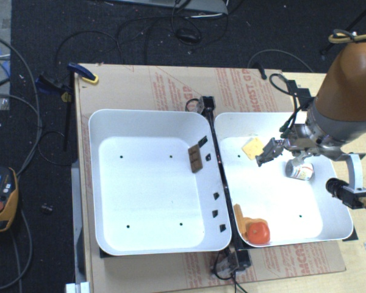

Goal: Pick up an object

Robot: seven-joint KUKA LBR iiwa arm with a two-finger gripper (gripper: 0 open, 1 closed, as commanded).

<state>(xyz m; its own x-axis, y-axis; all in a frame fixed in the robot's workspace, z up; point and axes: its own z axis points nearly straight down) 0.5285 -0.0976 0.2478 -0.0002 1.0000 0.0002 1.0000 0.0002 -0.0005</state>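
At the near edge of the right bin (329,227), a red tomato-like object (258,232) lies beside an orange piece (238,215). Farther back, near the right side, a small white-and-grey can (299,171) rests on its side just below the arm. Left of it the gripper (266,153) hangs by a yellow block (252,147), grasping nothing; whether released or clenched, I cannot tell. Beyond, the left bin (104,127) holds a brown block (196,159) at its right wall.

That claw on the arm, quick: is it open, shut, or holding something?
Gripper: cannot be told from this view. It hangs over the right bin, beside the yellow piece; nothing shows between its fingers.
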